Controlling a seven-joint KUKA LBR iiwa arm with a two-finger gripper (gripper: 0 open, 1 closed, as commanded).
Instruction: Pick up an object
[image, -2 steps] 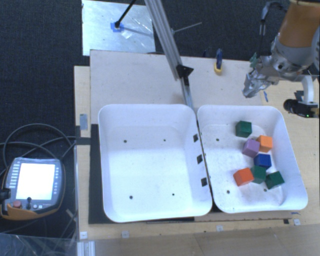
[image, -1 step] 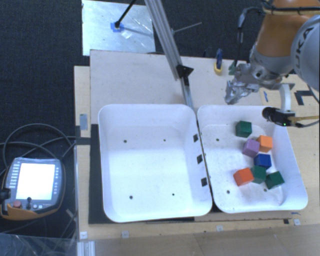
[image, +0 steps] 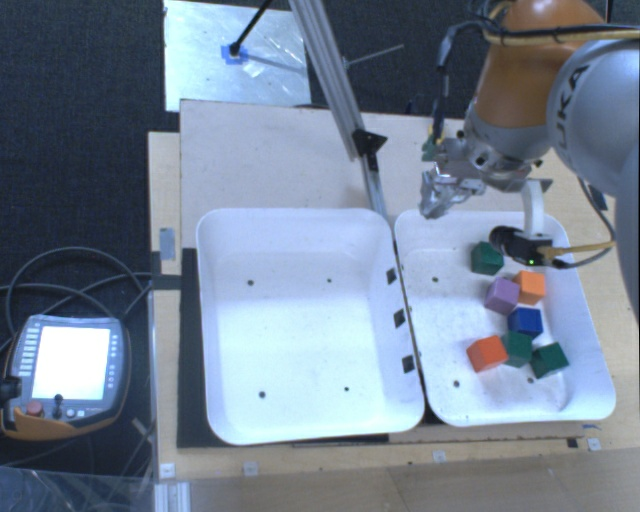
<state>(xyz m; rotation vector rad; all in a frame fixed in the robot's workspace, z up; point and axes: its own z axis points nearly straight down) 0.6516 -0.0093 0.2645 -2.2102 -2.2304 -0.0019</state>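
**Gripper above right bin's far edge, blocks loose below**

At far left, at about 8 o'clock of the view: a handheld control pendant (image: 62, 377) with pale screen, on dark floor, cable looped around.

Left of centre: left bin (image: 230, 400), shallow, white, a few dark dots on its floor. Touching the right bin (image: 590, 390) along a shared edge with small black clips.

Above the bins, at 12 o'clock: a slanted metal bar (image: 335, 85) running down to the seam between them.

Right of centre: gripper (image: 438, 200) hanging over the right bin's far-left corner, at about 11 o'clock of that bin. Fingers pointed down, close together; nothing seen between them. Whether fully closed: cannot tell.

In the right bin, toward 3 o'clock: a cluster of small blocks. Dark green block (image: 487, 259) farthest back, apart from the rest. Purple block (image: 502, 295) beside a small orange block (image: 532, 286). Blue block (image: 526, 321) just below. Larger orange block (image: 486, 353) touching a green block (image: 518, 347); another green block (image: 548, 359) at 4 o'clock. All well apart from the gripper.

At upper right, 1 o'clock: grey arm with orange band (image: 530, 40).
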